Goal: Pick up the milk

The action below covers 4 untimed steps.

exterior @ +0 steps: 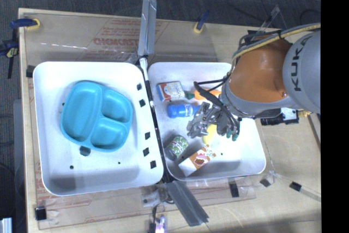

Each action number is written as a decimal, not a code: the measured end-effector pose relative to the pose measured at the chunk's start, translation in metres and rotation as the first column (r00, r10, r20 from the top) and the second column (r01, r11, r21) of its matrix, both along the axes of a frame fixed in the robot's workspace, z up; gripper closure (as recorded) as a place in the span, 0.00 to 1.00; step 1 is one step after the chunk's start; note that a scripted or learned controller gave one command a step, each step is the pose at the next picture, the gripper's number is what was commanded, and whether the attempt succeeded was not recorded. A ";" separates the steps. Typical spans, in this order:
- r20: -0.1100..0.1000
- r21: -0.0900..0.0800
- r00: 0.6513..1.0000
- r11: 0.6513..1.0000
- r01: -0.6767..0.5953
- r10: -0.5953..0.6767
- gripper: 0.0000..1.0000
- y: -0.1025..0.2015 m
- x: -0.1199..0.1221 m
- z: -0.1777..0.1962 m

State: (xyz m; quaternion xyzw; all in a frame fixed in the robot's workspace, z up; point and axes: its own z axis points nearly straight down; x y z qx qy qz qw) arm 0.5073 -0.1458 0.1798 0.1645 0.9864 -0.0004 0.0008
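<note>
fingers hard to read, cannot tell whether open or closed; gripper (210,123) low in the right bin (248,156). milk (195,161), a small carton, tilted just below the gripper. blue bottle (180,111) just left of the gripper.

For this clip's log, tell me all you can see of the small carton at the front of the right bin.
The carton looks like a small cardboard box, white on its end with a brown, red-marked printed face. It lies on its side, set at a slant on the floor of the right bin near the front wall. Its left end lies close to a green patterned can; whether they touch is unclear. The tool is above and behind it, apart from it.
</note>
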 end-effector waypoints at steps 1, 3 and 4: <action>-0.001 0.001 0.992 0.992 -0.122 0.122 1.00 -0.065 -0.009 -0.059; 0.038 -0.023 0.966 0.967 -0.255 0.256 0.00 -0.016 -0.018 -0.078; 0.000 -0.002 0.842 0.842 -0.540 0.540 0.00 -0.052 -0.010 0.122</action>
